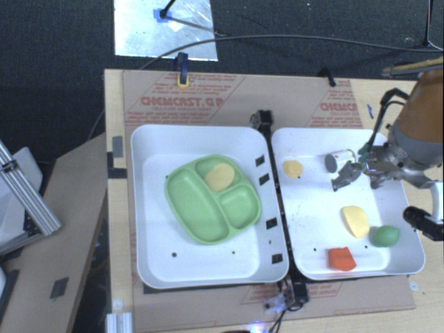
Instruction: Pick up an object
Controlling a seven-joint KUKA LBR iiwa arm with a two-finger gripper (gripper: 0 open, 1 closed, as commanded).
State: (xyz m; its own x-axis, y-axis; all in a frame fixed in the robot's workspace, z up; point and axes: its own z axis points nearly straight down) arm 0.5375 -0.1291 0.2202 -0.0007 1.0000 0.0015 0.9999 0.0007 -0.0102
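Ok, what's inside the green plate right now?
One yellow piece lies in the far compartment of the plate. The other two compartments show bare green. The plate surface under the piece, and the bin floor under the plate, are covered.

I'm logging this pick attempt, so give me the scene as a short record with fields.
left bin: green divided plate with a pale yellow lump in its far compartment
right bin: small yellow piece, yellow wedge, green ball, orange block
end effector: over the right bin's far half, right of the small yellow piece
grasp: cannot tell
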